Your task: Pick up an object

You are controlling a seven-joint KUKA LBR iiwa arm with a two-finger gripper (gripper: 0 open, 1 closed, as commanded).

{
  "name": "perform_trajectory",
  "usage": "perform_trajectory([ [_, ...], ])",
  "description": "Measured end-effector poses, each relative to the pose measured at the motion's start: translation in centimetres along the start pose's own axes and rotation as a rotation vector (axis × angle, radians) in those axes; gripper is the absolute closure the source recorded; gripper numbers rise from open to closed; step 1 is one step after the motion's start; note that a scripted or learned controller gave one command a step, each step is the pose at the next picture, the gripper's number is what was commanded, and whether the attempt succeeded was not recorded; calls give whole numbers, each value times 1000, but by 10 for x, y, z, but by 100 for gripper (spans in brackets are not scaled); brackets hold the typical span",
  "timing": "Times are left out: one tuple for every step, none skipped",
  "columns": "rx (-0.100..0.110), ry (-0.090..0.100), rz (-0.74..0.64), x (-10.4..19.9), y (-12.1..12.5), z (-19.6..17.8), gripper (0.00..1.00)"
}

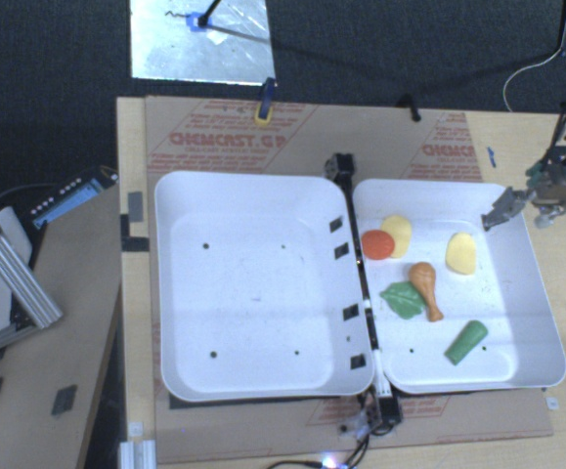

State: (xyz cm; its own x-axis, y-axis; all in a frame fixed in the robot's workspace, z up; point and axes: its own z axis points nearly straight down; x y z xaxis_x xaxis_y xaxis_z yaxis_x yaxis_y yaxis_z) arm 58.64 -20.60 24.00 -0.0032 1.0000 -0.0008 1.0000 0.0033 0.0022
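Bins [253, 203] – smooth white plastic; bench [517, 135] – matt cardboard.

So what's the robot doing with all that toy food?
It's trying to pick something up. Its claw hangs over the top right corner of the right bin, not touching anything yet. In that bin lie a yellow lemon, a red tomato, a drumstick, a green leaf and a green pickle.
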Motion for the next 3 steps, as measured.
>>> perform_trajectory([
  [9,6,-6,65,-14,86,0],
  [6,3,-3,92,-13,160,0],
  [-1,0,-1,90,-11,145,100],
])
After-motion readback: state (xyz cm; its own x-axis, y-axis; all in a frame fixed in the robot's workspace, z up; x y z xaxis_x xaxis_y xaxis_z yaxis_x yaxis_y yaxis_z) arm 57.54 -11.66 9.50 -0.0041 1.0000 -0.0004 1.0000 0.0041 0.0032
